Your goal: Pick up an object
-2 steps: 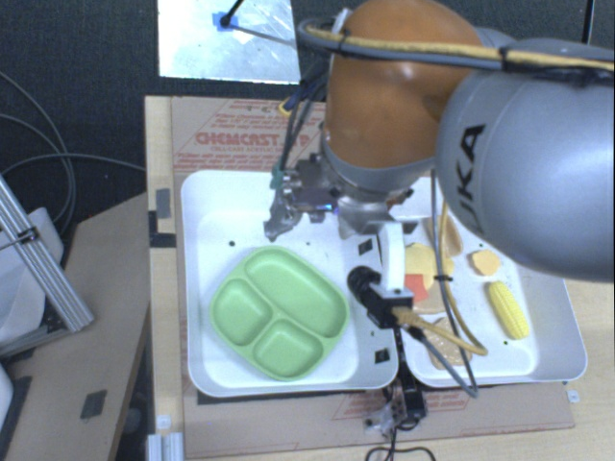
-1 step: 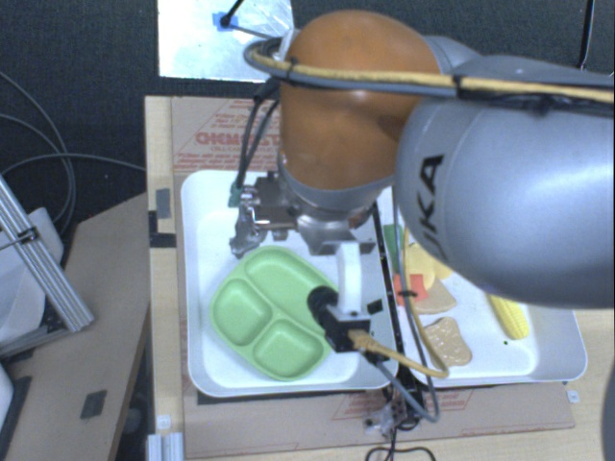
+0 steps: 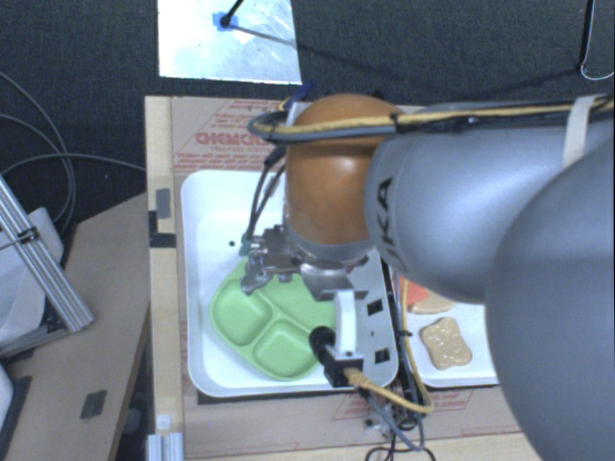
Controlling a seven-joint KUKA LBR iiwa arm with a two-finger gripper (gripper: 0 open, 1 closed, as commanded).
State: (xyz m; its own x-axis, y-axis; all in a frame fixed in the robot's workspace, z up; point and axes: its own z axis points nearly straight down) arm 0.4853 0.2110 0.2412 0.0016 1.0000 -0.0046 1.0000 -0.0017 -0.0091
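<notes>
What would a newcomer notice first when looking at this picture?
First the big grey arm with its orange band, reaching in from the right and covering much of the bins. Under it, a light green divided tray lies in the left bin, with the gripper down at the tray's upper edge. In the right bin, a tan bread-like piece peeks out beside the arm.

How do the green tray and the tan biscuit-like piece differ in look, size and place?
The green tray is pale green with divided compartments; the tan piece is tan, flat and speckled.
The green tray is far larger than the tan piece.
The green tray lies in the left bin, partly under the arm's wrist; the tan piece lies in the right bin.
Both lie flat.
</notes>
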